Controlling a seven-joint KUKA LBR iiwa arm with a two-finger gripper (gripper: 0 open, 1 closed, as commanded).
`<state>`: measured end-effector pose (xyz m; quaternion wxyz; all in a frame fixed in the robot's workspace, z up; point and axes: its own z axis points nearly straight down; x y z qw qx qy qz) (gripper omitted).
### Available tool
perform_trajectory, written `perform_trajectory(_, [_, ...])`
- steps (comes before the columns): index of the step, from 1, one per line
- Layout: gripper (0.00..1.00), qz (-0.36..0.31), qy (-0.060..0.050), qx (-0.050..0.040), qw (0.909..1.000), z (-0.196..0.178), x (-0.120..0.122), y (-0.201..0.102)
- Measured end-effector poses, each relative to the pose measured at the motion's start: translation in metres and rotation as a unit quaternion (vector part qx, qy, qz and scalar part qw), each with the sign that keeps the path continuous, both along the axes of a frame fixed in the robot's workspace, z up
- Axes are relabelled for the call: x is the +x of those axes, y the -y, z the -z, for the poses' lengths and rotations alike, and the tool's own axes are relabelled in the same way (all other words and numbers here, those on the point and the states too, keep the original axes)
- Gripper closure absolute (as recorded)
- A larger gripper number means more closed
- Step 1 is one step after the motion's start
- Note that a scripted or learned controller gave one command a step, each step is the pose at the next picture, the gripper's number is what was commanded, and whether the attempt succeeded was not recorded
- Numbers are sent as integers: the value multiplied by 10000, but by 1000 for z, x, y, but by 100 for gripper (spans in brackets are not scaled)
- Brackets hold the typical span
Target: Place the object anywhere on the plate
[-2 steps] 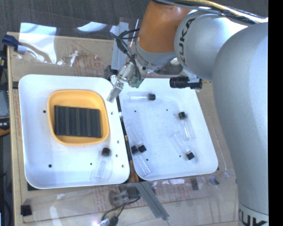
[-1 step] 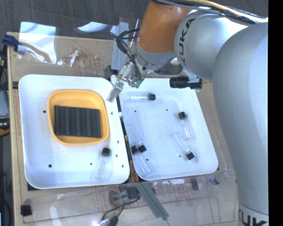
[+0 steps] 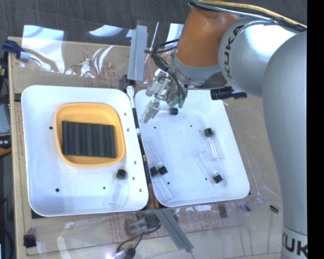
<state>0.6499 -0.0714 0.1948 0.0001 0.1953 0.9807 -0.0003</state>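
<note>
The gripper, jaw state indeterminate, hangs at the right bin's upper left corner, while the nearest clear vial lies below it toward the frame bottom, and the yellow plate sits left.

We cannot make out the gripper's fingers against the right bin's white floor. The arm hides that bin's one-o'clock corner, and the clear vials there blur, perhaps capped black.
</note>
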Motion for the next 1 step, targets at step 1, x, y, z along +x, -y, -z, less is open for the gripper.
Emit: perform_trajectory(1, [0,-10,11,-3,10000,-67,-13,-86])
